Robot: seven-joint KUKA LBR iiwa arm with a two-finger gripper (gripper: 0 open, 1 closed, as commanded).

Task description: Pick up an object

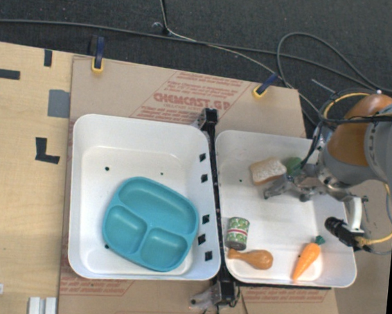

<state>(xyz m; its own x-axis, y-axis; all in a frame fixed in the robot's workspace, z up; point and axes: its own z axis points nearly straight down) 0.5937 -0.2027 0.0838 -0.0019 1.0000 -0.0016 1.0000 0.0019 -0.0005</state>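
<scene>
Our gripper (274,190) hangs low in the right bin (278,269), toward its far side, at the end of the grey arm (363,153) reaching in from the right. We cannot tell from this angle how its claw is set, and we see nothing caught in it. A slice of bread (268,170) lies just beside the gripper, on its far-left side, close enough that we cannot say whether they touch. A small green item (293,164) sits right behind the wrist, partly hidden. Well apart from the gripper, along the near wall, we find a green-labelled can (237,232), a drumstick-shaped toy (251,258) just below it, and a toy carrot (306,260) to their right. In the left bin (89,142) lies a teal divided plate (150,223).
</scene>
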